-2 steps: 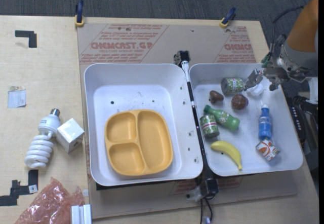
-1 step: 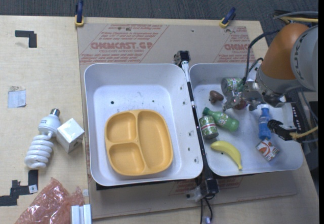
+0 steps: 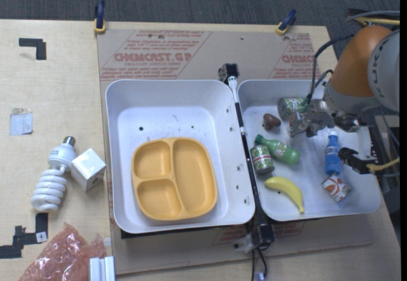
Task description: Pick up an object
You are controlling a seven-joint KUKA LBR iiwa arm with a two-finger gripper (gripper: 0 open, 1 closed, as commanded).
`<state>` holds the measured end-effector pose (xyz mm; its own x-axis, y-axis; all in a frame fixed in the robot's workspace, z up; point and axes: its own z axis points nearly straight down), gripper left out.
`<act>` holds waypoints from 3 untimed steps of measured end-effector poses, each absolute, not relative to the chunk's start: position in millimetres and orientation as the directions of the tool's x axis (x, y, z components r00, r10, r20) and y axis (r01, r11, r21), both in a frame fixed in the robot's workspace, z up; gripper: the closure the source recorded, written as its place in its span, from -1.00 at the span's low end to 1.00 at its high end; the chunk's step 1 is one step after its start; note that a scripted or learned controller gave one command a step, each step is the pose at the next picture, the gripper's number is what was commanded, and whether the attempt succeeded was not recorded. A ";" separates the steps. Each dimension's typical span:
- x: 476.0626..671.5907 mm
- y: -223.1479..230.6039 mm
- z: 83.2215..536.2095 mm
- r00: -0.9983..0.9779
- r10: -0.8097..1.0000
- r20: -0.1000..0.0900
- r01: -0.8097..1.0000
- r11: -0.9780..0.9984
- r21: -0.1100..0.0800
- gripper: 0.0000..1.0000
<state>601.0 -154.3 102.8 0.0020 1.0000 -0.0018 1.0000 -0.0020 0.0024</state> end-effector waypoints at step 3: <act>628.3 -8.8 212.7 -0.002 1.000 -0.001 1.000 0.002 0.000 1.00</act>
